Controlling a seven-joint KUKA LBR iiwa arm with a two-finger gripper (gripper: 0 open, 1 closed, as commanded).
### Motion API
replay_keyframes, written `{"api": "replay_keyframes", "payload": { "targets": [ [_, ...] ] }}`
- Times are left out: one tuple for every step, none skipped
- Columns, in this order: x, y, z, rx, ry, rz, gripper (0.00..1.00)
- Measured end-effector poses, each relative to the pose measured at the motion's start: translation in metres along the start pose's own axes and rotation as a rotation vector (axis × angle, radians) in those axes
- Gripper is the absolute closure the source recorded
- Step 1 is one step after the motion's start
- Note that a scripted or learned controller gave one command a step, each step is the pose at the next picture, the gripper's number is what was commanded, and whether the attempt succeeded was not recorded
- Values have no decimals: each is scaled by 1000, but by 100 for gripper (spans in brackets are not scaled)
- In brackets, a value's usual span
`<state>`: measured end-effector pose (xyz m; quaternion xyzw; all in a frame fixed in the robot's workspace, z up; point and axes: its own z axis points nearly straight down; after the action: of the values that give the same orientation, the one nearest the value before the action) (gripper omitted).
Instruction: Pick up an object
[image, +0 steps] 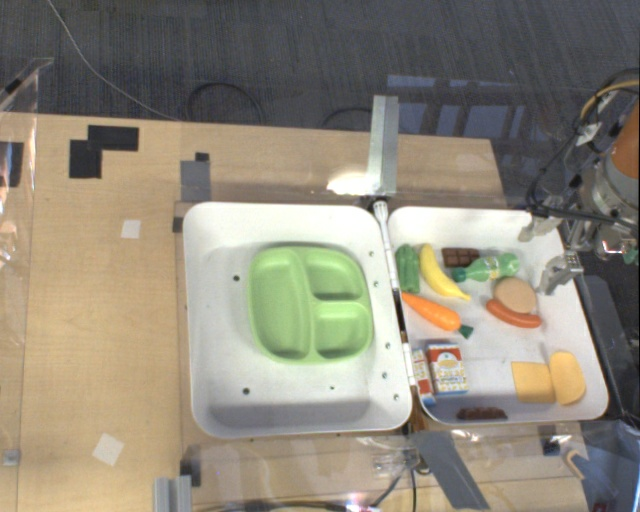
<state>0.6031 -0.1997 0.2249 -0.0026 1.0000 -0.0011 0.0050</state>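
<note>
Nearest me, along the front of the right bin (590, 405), I see a yellow block of cheese (533, 381) touching a rounded orange bun (568, 377), with a small milk carton (446, 367) to their left. Further back lies an orange carrot (433, 311), its long axis slanting from upper left to lower right, and a hot dog (514, 315) under a tan bread roll (516, 294). Behind those sit a yellow banana (440, 272), a green pepper (408, 268), a green bottle (491, 267) and a dark chocolate bar (458, 257). The left bin (200, 300) holds a green divided tray (308, 303).

My gripper (562, 272) hangs at the right bin's far right side, above the bin floor, with nothing between its fingers; whether they are spread or closed I cannot tell. I judge the bread roll and hot dog the closest targets: they lie just left of the gripper and slightly toward me, the hot dog's long axis running roughly left to right.
</note>
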Motion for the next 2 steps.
{"api": "replay_keyframes", "payload": {
  "targets": [
    [33, 43, 126, 1, -4, -37, 0],
    [96, 99, 132, 2, -11, 76, 0]
  ]
}}
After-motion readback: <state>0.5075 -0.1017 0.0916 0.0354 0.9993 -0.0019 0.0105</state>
